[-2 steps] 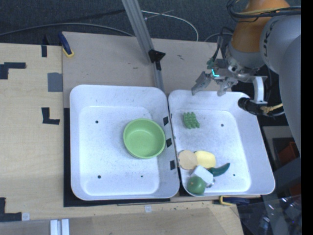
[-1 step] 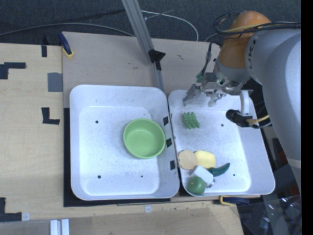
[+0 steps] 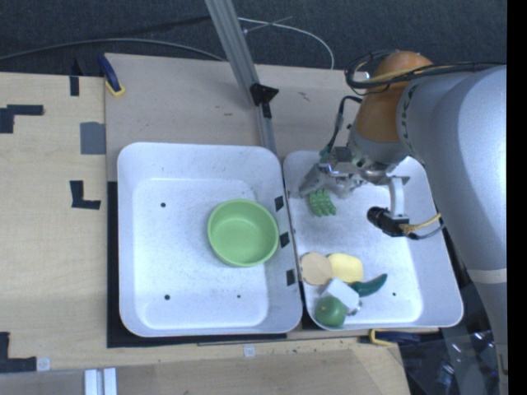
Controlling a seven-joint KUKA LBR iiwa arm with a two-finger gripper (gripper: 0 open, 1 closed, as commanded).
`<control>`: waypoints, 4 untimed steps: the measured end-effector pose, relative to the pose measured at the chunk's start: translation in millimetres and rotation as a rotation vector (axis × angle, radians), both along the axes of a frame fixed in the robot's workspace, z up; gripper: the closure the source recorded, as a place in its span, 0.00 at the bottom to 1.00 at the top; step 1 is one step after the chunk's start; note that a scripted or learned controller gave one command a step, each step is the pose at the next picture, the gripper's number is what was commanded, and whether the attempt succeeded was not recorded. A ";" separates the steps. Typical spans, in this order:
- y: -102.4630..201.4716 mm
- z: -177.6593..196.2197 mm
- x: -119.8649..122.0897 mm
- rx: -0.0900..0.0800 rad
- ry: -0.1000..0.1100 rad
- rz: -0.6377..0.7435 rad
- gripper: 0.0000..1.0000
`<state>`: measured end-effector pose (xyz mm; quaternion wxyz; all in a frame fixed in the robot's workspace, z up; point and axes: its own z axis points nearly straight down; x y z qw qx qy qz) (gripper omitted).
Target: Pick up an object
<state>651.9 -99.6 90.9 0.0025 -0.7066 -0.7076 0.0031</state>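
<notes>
**Gripper low over a green ridged piece in the right bin**

The arm (image 3: 461, 138), smooth grey metal with a glossy orange band, reaches in from 3 o'clock. Its gripper (image 3: 323, 183) sits at the 11 o'clock corner of the right bin (image 3: 428, 303), just above a small green ridged piece (image 3: 322, 204); whether they touch cannot be told, nor how the tool is set.

At the bin's 7 o'clock corner lies a tight cluster: a tan disc (image 3: 314, 267), a rounded yellow lump (image 3: 347, 266), a white block (image 3: 341, 292), a green ball (image 3: 331, 311) and a dark green curved piece (image 3: 373, 284).

The left bin (image 3: 148, 303), speckled white plastic with rounded corners, holds a smooth round green bowl (image 3: 243, 233) toward 3 o'clock.
</notes>
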 end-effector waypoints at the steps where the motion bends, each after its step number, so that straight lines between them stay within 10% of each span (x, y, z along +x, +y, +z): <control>1: 0.5 -2.8 -0.5 0.000 -0.005 0.000 0.00; 2: 1.6 7.2 -0.4 0.001 -0.004 0.002 1.00; 4: -1.4 114.5 -1.9 0.001 -0.011 -0.001 1.00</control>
